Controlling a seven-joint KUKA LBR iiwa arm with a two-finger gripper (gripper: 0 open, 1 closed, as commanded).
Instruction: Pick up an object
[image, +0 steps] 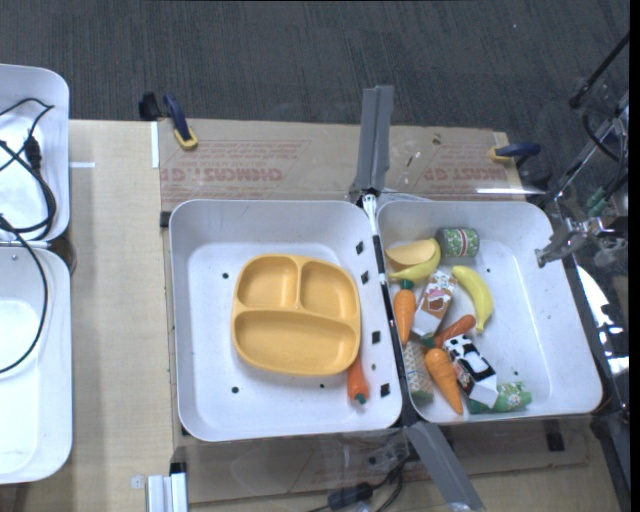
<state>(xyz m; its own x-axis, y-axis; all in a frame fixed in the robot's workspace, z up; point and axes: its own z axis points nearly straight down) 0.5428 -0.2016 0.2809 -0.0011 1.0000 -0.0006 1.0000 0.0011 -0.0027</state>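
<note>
Left bin (190, 300): yellow plate (296, 314) near centre, three compartments, nothing on it. Small carrot (357, 384) just off plate's lower right corner, by divider wall.

Right bin (560, 330): toy food piled against left wall. Banana (474, 294), yellow wedge (414, 258), green can (459, 241) at top; carton (434, 303) and two carrots (404, 312) (444, 379) mid-pile, touching; black-white box (468, 362) and green packet (512, 398) at bottom.

Arm (600, 215) at frame's right edge, beside right bin's far corner, off pile. Gripper state: cannot tell.
</note>
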